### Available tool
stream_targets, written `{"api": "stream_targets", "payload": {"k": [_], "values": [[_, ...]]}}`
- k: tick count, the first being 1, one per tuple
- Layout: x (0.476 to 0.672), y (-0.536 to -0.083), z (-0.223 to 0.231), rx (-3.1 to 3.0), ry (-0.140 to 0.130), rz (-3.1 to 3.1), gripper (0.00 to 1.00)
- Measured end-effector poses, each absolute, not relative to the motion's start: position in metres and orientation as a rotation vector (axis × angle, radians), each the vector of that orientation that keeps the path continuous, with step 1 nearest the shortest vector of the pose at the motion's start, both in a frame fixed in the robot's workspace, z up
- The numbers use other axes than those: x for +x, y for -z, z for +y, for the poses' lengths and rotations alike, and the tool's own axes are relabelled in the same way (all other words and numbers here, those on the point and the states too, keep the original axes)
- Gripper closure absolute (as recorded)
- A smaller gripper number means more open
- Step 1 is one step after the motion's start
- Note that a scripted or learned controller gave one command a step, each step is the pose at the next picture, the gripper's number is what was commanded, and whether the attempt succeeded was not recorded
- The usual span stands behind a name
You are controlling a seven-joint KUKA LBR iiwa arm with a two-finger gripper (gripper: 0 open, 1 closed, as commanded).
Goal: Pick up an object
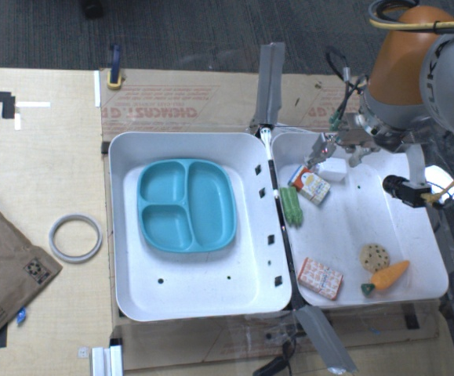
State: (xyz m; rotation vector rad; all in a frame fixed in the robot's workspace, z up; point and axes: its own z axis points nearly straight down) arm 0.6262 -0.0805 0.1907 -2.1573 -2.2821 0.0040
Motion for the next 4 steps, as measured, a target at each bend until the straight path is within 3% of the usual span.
{"api": "stream_targets", "payload": {"k": [1, 2, 3, 4], "values": [[0.589, -0.092, -0.103, -2.116, -0.001, -2.322, 0.0], [0.646, -0.089, -0.113, -2.102, -0.021, -2.307, 0.0], [0.647, -0.097, -0.113, -2.105, -0.017, -2.316, 1.0], [0.642, -0.192, -0.055, -2.17, -0.001, -2.273, 1.0]]}}
